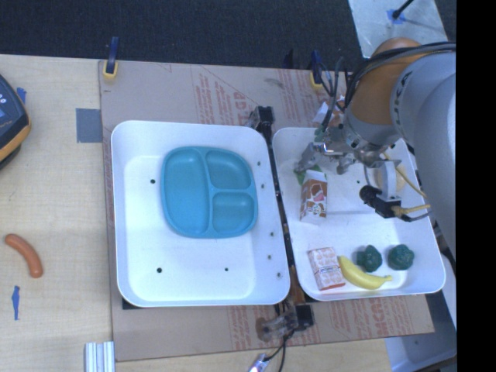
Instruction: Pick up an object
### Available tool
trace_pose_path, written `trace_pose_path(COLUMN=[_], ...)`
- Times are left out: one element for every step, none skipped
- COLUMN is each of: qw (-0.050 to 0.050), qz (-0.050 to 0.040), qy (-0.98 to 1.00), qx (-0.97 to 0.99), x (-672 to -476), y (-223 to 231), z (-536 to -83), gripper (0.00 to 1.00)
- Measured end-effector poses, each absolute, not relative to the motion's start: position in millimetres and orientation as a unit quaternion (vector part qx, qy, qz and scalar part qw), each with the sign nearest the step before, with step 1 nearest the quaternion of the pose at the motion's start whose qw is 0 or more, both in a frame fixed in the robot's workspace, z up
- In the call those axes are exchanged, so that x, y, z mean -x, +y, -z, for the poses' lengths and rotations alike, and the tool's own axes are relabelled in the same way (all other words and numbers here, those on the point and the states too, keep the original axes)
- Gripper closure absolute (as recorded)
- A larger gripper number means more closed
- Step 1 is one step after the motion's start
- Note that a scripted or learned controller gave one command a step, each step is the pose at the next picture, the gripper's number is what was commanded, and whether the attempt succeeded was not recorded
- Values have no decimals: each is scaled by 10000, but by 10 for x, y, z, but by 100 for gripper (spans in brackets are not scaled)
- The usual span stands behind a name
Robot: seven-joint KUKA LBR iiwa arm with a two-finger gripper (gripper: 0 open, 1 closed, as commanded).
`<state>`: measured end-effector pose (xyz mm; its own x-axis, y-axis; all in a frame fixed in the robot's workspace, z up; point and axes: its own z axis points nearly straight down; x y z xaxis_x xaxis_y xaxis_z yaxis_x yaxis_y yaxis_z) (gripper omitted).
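Observation:
My gripper (pixel 324 158) hangs over the far left part of the right bin (pixel 422 285). Just in front of it lies a brown and white snack packet (pixel 314 198), its top edge close under the gripper. A second small packet (pixel 323 268), a yellow banana (pixel 363 276) and two dark green lumps (pixel 369 258) (pixel 401 256) lie along the near side of the same bin. From the right, the grey arm with its orange band (pixel 387 76) reaches in and hides the bin's far right corner.
A blue divided plate (pixel 209 191) rests in the left bin (pixel 139 277). On the bench to the left lies a sausage (pixel 25 255). A black and yellow device (pixel 9 122) sits at the left edge. Clamps and cables stand between the bins.

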<state>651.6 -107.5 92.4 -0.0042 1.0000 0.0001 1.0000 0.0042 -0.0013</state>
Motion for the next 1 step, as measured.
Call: trace_pose_path(qw=[11], qz=[-18], qy=[-7083], qx=[7059], x=[-6167], y=[-980], z=[-917], gripper=[0])
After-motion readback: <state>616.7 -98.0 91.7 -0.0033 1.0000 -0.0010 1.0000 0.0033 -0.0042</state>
